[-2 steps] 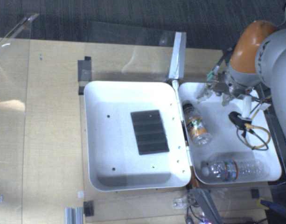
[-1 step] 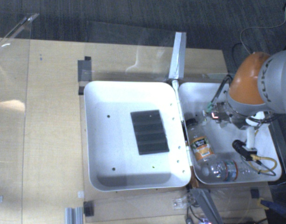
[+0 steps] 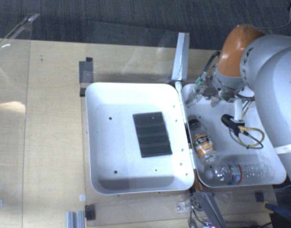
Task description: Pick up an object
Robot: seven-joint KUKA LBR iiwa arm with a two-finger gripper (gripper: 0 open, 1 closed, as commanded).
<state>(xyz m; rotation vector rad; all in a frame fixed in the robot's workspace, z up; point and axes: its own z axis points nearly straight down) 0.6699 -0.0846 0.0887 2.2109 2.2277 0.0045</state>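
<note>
Bottle [image 3: 201, 140], orange label [image 3: 205, 148] unreadable, in right bin [image 3: 216, 125]

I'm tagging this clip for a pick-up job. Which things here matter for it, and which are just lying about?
For the job: gripper over the right bin; small amber bottle and clear bottle in that bin; black ridged pad in the left bin.
Lying about: metal post behind the bins; black clamp at the left bin's far corner.
</note>
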